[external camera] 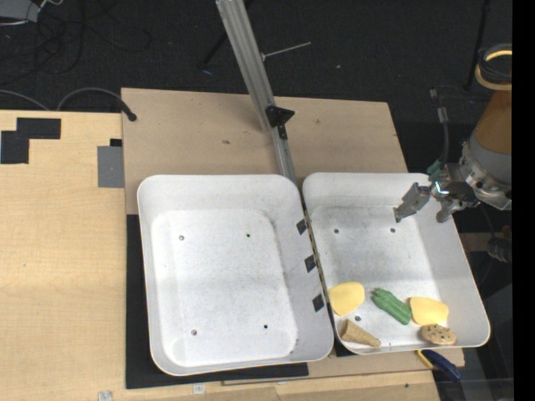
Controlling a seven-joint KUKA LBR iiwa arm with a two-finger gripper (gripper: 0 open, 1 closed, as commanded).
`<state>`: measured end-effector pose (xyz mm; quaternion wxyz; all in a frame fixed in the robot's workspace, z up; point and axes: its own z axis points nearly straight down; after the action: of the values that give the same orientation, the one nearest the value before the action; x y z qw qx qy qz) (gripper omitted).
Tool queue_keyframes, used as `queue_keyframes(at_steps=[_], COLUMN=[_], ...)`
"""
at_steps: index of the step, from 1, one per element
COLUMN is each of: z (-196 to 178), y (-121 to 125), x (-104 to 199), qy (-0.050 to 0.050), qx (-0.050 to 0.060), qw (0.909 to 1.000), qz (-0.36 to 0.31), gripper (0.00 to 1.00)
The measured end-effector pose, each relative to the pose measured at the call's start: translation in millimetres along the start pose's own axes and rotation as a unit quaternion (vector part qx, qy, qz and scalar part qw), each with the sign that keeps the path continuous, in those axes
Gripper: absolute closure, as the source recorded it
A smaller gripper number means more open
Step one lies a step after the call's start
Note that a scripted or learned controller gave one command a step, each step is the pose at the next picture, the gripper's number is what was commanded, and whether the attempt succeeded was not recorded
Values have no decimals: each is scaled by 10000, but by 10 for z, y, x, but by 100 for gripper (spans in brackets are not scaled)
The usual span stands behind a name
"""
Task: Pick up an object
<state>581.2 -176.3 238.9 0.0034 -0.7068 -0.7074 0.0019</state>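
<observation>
Well below the gripper (428,205), the objects lie clustered along the near edge of the right bin (368,199): a yellow piece (346,296), a green pickle-like piece (391,305), another yellow lump (428,310), a tan cone (361,334) and a brown speckled cookie (437,334). The gripper hangs over the bin's far right part, its two fingers spread wide and holding nothing. Beside it sits the left bin (167,199), on a wooden bench (192,132) with dark floor beyond.
</observation>
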Motion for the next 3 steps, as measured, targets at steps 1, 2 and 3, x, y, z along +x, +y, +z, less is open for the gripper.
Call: queue_keyframes(at_steps=[1,2,3], z=[-25,419,866], y=[8,23,-30], x=[-1,53,80], qy=[-5,0,1], qx=[-23,-2,2], qw=[10000,10000,10000], qz=[-2,0,4], gripper=[0,0,0])
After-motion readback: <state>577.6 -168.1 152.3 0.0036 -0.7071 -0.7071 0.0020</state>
